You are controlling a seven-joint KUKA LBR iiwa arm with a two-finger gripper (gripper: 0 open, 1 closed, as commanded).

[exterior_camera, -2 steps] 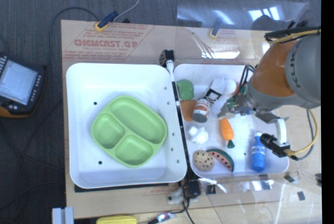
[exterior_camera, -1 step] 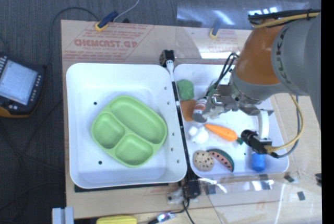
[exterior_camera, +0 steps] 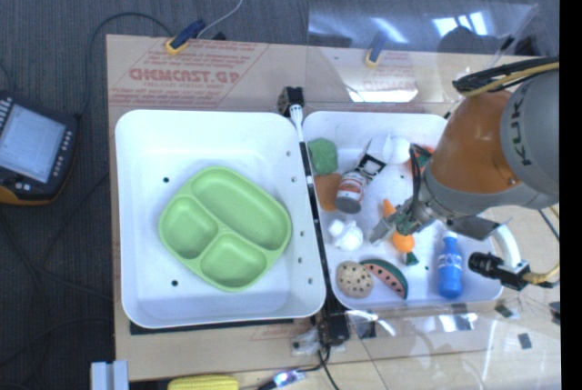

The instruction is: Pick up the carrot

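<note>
The carrot is small and orange with a green tip, and it lies in the middle of the right bin. A second patch of orange shows just up and left of it. My gripper reaches down from the right and sits directly over the carrot, covering its middle. The grey wrist and orange band hide the bin's right part. Whether the carrot is between the jaws is hidden by the gripper body.
Around the carrot lie a blue bottle, a watermelon slice, a cookie, white lumps, a small can and a green block. The left bin holds a green divided plate.
</note>
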